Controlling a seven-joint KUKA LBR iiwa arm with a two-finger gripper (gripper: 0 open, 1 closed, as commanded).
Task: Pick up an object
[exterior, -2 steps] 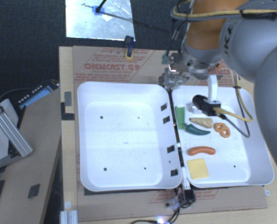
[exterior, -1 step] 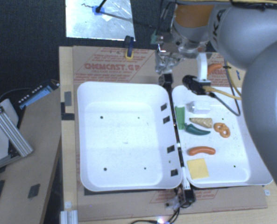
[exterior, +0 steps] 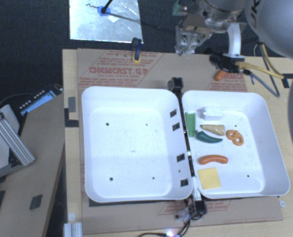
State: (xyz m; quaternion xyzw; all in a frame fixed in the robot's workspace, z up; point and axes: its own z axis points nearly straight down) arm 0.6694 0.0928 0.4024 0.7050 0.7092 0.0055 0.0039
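Six items (exterior: 215, 159) well below claw (exterior: 187, 47)

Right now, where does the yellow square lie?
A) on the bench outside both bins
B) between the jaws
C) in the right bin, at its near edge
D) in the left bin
C: the yellow square lies flat in the right bin, near its front edge, just below the orange sausage.
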